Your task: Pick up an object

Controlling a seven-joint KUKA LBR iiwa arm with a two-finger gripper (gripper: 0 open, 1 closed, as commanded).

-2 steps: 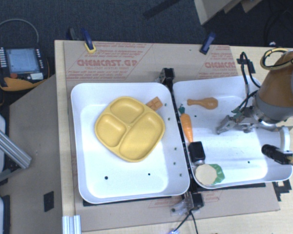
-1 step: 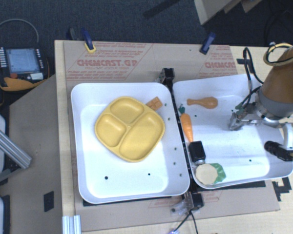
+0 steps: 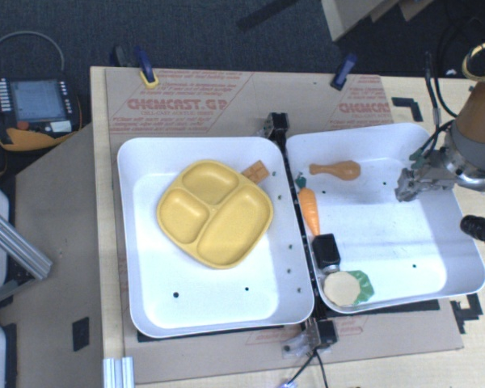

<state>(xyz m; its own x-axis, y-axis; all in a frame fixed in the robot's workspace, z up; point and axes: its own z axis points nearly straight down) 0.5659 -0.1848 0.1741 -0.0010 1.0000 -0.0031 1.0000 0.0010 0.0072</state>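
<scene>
One drumstick [image 3: 335, 170] lies left of pincer [image 3: 410, 186].

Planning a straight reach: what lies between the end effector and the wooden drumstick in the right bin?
In the camera view, just bare white bin floor separates the end effector from the drumstick.
</scene>
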